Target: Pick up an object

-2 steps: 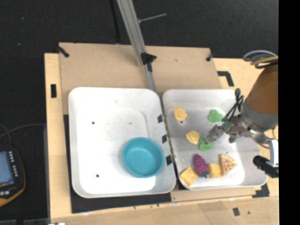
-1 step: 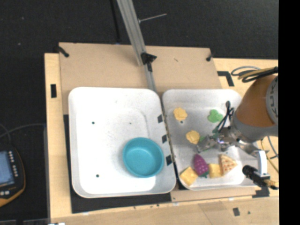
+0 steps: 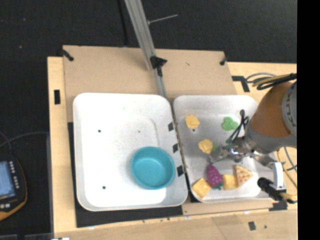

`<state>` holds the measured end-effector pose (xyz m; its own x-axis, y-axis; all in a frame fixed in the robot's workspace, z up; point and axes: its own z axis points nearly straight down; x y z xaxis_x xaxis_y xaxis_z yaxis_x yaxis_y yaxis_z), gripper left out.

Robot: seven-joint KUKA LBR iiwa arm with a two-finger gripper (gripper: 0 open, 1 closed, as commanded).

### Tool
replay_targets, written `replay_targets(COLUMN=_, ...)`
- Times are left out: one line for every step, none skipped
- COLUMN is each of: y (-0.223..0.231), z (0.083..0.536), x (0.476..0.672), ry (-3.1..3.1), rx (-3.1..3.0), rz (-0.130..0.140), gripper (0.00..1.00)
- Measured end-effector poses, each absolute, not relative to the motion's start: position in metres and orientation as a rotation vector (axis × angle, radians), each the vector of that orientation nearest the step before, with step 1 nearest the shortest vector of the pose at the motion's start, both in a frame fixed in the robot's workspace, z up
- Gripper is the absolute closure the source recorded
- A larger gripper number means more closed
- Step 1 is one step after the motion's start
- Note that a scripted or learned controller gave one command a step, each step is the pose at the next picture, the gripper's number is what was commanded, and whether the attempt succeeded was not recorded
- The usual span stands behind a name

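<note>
End effector hangs low in the right bin; can't tell if it grips anything. Nearest target, yellow toy, at its 9 o'clock: prob. light, hard plastic, take across its width. Purple grapes, pizza slice crowd 6 o'clock. Blue bowl well apart in the left bin.

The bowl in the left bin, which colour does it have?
The bowl is light blue, almost turquoise; it shows best in the camera view.

Grey arm, orange wrist band
</note>
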<state>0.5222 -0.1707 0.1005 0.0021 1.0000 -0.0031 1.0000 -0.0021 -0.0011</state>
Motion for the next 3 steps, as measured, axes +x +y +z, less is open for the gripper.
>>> replay_targets(y=-0.171, z=0.112, x=0.524, ry=2.213, rx=2.225, rz=0.004, gripper=1.0)
replay_targets(y=-0.175, z=0.153, x=0.525, ry=2.217, rx=2.223, rz=0.003, gripper=1.0)
replay_targets(y=-0.166, z=0.207, x=0.524, ry=2.223, rx=2.216, rz=0.002, gripper=1.0)
